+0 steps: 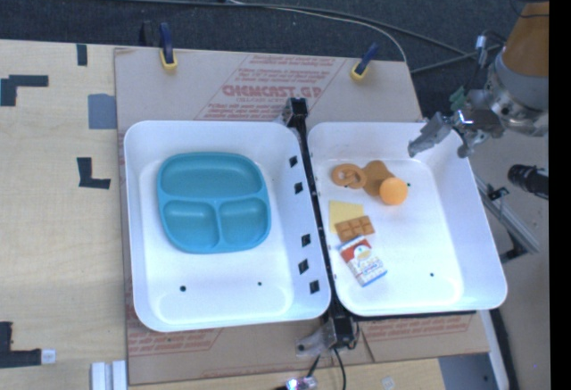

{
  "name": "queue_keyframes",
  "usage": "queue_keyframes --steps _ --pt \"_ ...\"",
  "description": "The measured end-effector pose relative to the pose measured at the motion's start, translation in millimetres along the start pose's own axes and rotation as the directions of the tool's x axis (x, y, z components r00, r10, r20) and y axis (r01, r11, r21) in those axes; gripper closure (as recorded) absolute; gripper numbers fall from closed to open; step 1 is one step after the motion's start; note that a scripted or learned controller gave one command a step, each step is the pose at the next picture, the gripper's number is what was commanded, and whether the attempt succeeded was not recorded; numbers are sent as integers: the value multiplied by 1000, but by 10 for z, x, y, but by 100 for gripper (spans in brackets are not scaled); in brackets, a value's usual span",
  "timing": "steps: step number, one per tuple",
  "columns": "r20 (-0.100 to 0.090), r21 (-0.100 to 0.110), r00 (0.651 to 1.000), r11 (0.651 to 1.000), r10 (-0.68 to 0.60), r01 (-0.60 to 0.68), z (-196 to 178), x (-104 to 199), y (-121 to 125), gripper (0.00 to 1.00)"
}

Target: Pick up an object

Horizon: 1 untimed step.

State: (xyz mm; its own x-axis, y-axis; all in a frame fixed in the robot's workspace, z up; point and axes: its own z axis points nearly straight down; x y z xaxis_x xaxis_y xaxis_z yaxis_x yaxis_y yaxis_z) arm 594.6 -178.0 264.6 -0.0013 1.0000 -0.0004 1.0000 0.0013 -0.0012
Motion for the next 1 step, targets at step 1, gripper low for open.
queue_keyframes --steps 1 --pt "0 2 1000 1000 0 0 606 47 -23 0"
